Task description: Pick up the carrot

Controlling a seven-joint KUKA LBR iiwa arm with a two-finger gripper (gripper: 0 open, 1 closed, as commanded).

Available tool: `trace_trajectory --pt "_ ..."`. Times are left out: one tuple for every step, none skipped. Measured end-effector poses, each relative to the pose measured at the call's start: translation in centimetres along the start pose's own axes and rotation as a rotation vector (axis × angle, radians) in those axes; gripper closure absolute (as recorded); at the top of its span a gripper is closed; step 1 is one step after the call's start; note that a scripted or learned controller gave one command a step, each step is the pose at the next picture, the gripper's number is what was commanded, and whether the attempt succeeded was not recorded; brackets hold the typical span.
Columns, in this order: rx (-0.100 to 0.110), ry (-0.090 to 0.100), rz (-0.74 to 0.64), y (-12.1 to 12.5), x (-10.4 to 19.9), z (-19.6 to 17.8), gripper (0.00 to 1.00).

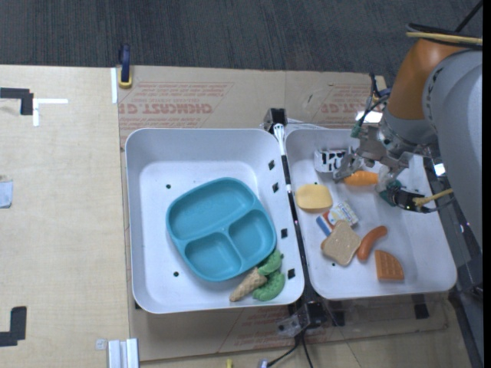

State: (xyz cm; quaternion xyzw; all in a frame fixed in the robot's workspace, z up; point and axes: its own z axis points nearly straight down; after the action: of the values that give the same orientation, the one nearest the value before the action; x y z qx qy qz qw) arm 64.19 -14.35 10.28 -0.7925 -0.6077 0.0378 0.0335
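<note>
From the camera above the bench, my pincer (359, 167) sits low in the right bin (430, 282), near its far end, and the carrot (362, 179) lies right at my fingertips. The orange shape seems to be touching them, but whether the fingers are apart, closed, or actually clamped on it I cannot tell, since my wrist hides that spot.

What worries me most is a shallow catch. The carrot is smooth and rounded, and if I only have its end it could swivel or slip out as soon as I lift. A round yellow piece (314, 197) lies just beside it toward the left bin (146, 228), and a small black and white packet (331, 159) sits close behind, so a sloppy closing could nudge either one or trap the packet along with the carrot. The bin wall is also near, and a sideways drift could knock my fingers on it.

My arm comes in from the right, the orange band (418, 75) high up, the wrist bent steeply down into the bin
</note>
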Motion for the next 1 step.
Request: trace_trajectory --pt "-0.072 0.015 -0.050 1.14 -3.87 1.37 0.00"
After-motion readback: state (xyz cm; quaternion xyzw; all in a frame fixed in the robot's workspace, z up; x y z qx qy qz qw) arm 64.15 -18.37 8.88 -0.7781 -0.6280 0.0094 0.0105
